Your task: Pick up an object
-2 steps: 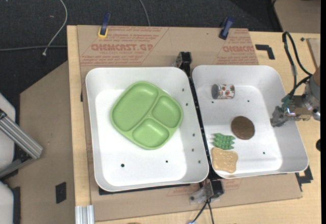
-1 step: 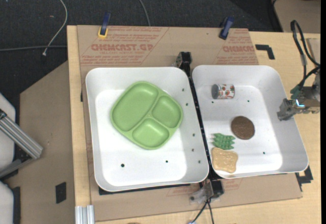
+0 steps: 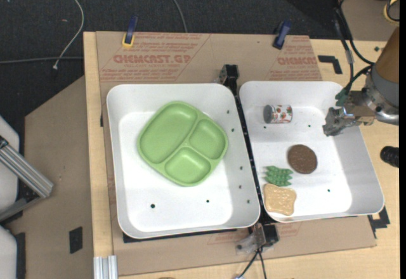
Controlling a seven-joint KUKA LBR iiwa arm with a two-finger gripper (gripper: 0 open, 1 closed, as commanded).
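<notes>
With the gripper (image 3: 334, 124) seemingly spread and bare at the right bin's (image 3: 361, 198) three o'clock rim, it should centre over the small can (image 3: 278, 114) at nine o'clock before descending.

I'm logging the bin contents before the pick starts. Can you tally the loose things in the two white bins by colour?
Green: 2, the divided plate in the left bin and the small leafy toy in the right bin
Brown: 1, the round disc
Tan: 1, the flat toy piece
Red and white: 1, the small can lying on its side
Total: 5
</notes>
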